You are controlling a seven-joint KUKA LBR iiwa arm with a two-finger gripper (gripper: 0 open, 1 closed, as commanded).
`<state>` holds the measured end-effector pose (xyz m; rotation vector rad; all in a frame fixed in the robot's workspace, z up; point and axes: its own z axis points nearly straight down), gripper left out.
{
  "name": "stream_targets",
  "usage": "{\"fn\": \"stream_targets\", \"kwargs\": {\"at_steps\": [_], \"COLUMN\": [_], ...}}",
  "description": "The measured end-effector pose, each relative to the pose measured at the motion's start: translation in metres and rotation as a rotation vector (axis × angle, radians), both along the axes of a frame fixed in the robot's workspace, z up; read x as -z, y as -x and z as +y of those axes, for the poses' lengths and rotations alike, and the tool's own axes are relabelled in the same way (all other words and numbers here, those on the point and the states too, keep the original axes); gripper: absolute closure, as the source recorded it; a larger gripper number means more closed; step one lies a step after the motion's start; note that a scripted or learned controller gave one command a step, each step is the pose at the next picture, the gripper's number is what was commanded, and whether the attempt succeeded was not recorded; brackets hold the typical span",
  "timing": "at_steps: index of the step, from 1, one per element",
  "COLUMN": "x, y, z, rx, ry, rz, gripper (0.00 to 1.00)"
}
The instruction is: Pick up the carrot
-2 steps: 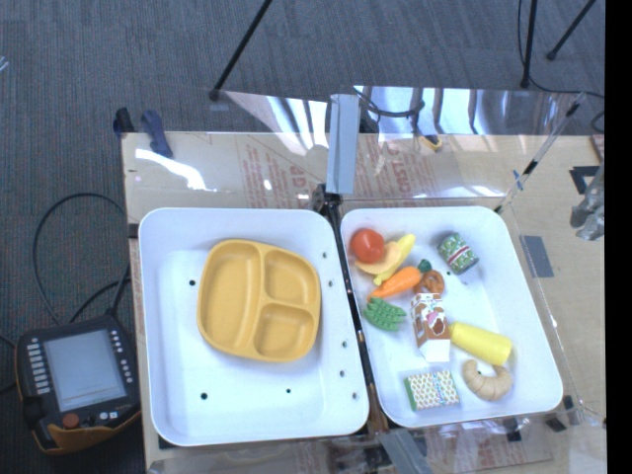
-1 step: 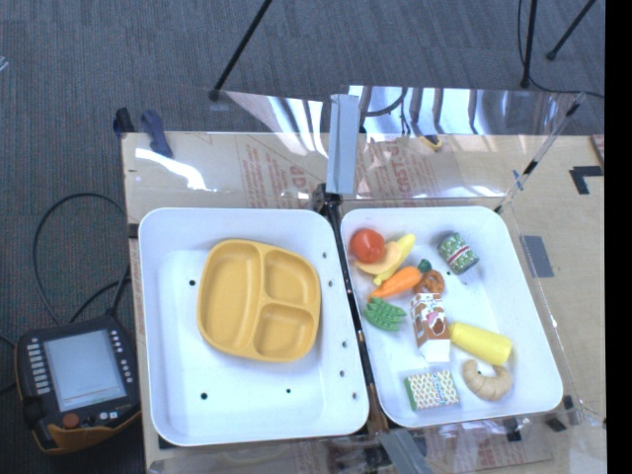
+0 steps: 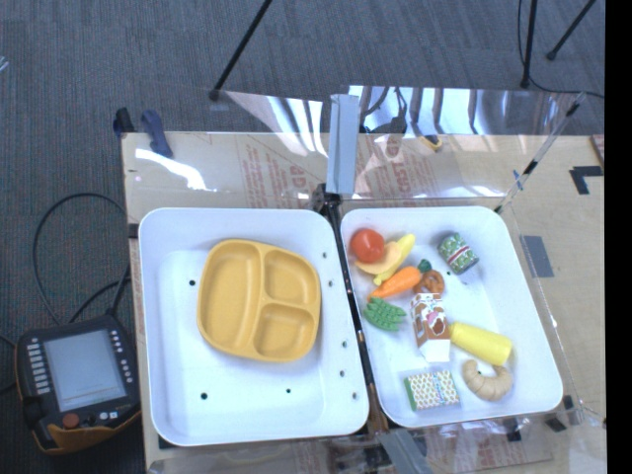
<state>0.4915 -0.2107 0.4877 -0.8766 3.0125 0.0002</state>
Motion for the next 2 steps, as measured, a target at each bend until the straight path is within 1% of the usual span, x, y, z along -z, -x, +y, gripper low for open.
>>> {"fn": "stream_targets", "kwargs": {"at_steps": [1, 2], "x": [0.051, 0.03], "y": [0.003, 0.013], "z": [0.0, -0.001], "rx": [-0.446, -0.84], "ry": [-0.003, 0.002], "rz": [0.004, -0.002], "gripper": [1.0, 1.0]}}
